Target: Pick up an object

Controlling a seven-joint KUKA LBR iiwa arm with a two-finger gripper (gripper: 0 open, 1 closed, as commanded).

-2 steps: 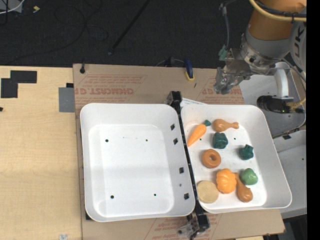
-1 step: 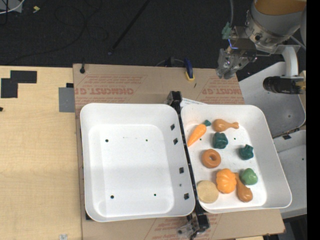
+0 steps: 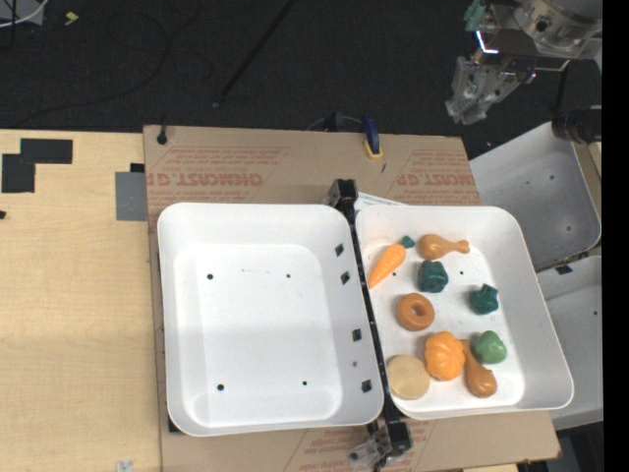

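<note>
The right bin (image 3: pixel 526 264) holds several toy foods: a carrot (image 3: pixel 386 264), a chicken drumstick (image 3: pixel 442 247), a dark green piece (image 3: pixel 432 276), a small dark green piece (image 3: pixel 483 299), a doughnut (image 3: pixel 416 312), an orange pumpkin (image 3: pixel 444 355), a green pepper (image 3: pixel 488 347), a brown piece (image 3: pixel 480 379) and a pale round bun (image 3: pixel 407 377). My gripper (image 3: pixel 474 106) hangs high at the top right, beyond the far edge of the bins, well apart from every object. Nothing shows between its fingers.
The left bin (image 3: pixel 187 264) lies beside the right one, with a black divider (image 3: pixel 356 293) between them. Both rest on a cardboard sheet (image 3: pixel 256 170) over a wooden bench. A grey metal plate (image 3: pixel 536 190) lies right of the bins. A blue-yellow clip (image 3: pixel 372 141) sits at the cardboard's far edge.
</note>
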